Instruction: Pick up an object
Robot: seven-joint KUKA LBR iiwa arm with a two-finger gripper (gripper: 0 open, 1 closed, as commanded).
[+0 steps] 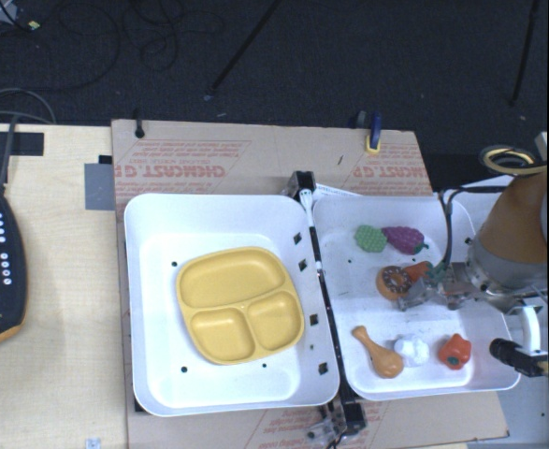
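Your gripper [414,286] sits low in the right bin [349,368], touching the round orange toy [393,280]; you cannot tell its state.

You have two white bins [152,251]: the left one carries a yellow tray [239,304], the right a green piece [371,239], a purple one [404,238], a tan drumstick [378,352], a red-orange pepper [455,351] (green stem) and a small white lump [411,349]. The surface [50,344] is pale wood, the cardboard [255,162] brown with red print.
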